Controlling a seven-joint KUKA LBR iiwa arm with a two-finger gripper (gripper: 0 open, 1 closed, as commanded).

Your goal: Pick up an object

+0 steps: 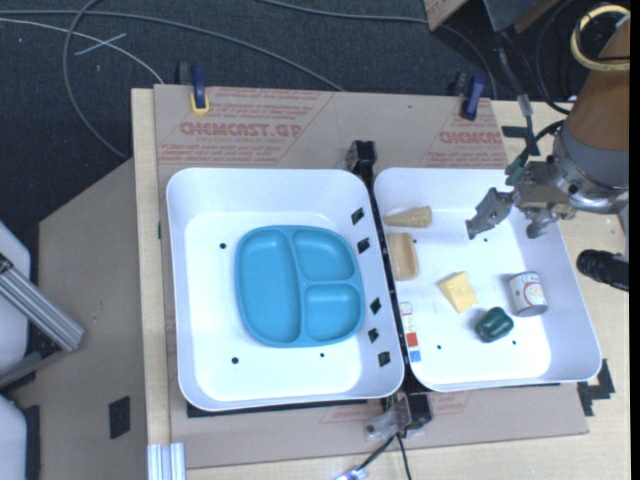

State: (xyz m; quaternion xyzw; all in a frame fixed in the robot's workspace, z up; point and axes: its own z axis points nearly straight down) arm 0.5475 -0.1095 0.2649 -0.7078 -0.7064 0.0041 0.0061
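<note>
You're at the approach stage here, nothing's been picked yet. The gripper (pixel 510 213) hangs over the upper right part of the right bin (pixel 570 368), with its two dark fingers spread apart and nothing between them, so call it released and empty.

The candidates all sit in that right bin. Closest to the fingers is a tan wedge (pixel 409 216) lying near the bin's top left, with a tan rectangular block (pixel 403 256) just below it along the left wall. Both look matte and kind of bready or wooden, hard to say which. Toward the middle there's a yellow chunk (pixel 459 292), blocky with flat faces, looks like foam or toy cheese. Right of that is a small can (pixel 526 294) lying on its side, shiny metal ends with a printed label, so expect it to roll. Just below and left of the can is a dark green rounded thing (pixel 493 324), glossy, shape too small to pin down. There's also a flat printed card (pixel 409 330) by the left wall, probably too thin to grab.

The left bin (pixel 190 268) holds a blue divided plate (pixel 299 285), smooth plastic with three compartments, well apart from the arm.

Next move, I'd guess: pick one target, center over it, drop down with the fingers straddling it, then close. The yellow chunk looks like the friendliest grab to me.
</note>
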